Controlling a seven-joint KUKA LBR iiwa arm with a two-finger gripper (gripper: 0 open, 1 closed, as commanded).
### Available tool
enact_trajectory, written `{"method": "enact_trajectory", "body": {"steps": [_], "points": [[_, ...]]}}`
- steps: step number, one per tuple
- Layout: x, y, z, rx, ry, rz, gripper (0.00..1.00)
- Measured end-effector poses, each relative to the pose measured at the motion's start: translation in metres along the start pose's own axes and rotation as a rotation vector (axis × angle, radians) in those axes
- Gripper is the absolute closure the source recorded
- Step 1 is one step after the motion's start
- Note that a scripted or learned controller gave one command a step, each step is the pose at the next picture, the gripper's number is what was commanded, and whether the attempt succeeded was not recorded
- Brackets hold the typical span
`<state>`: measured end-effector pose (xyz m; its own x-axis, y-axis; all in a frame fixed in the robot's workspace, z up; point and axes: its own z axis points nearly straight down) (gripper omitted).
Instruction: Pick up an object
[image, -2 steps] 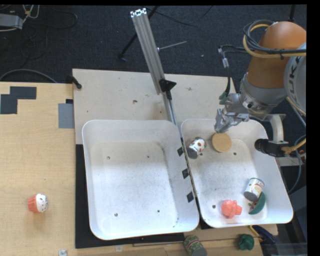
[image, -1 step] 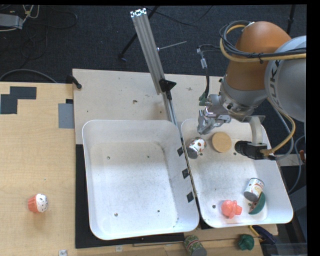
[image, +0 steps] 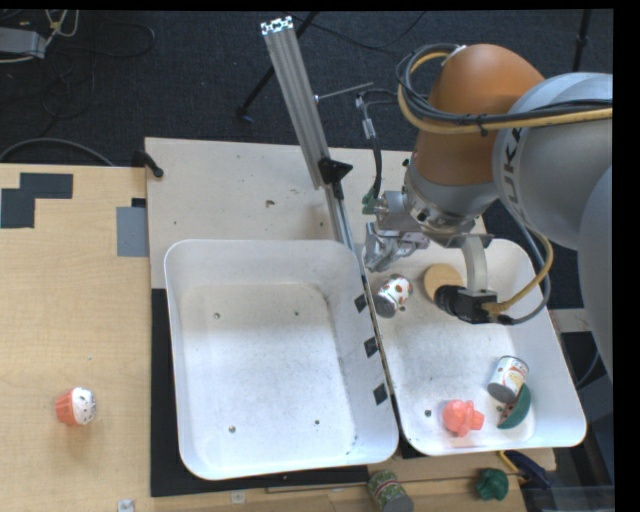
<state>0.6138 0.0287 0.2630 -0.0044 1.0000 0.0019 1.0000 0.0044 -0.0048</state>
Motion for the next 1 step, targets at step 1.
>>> {"method": "enact_trajectory", "body": {"steps": [1], "points": [[0.0526, 0.003, 0.0035, -0.002, 0.0, 0.001, 1.0]]}}
